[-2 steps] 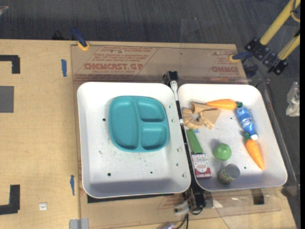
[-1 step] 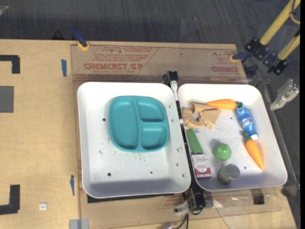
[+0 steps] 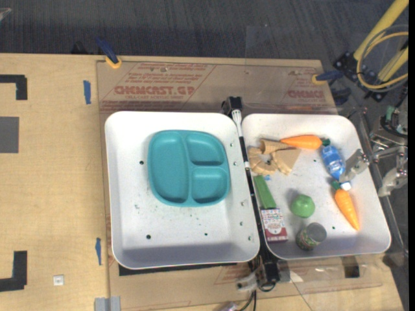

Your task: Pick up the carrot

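Two carrots lie in the right bin [image 3: 363,235]. One carrot [image 3: 301,142] lies sideways near the far wall, its green top pointing right. The other carrot [image 3: 347,207] lies near the right wall, pointing toward the front, with its top end touching a blue bottle [image 3: 332,161].
A teal divided plate [image 3: 189,167] sits in the left bin [image 3: 123,238]. The right bin also holds a wooden toy [image 3: 275,157], a green and red box [image 3: 269,209], a green apple [image 3: 302,206] and a small can [image 3: 311,236]. Grey metal parts [image 3: 358,162] overhang its right wall.
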Action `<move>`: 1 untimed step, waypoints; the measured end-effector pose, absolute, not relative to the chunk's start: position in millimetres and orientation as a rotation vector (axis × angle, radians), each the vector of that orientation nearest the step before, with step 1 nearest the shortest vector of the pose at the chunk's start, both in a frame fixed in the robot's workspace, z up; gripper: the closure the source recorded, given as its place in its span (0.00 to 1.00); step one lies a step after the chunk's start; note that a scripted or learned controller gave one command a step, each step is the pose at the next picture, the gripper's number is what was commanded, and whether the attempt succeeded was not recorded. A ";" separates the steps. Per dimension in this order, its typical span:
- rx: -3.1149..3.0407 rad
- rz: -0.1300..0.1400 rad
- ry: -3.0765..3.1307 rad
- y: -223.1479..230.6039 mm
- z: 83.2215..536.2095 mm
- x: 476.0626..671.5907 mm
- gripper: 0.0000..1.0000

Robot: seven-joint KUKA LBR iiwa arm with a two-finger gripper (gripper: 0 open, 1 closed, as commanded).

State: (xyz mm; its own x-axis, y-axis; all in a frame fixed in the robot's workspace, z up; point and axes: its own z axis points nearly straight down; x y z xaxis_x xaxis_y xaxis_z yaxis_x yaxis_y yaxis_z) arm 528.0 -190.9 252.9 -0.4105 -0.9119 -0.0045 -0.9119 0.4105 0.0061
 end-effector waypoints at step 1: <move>-1.770 0.013 2.594 -208.3 140.1 490.3 0.00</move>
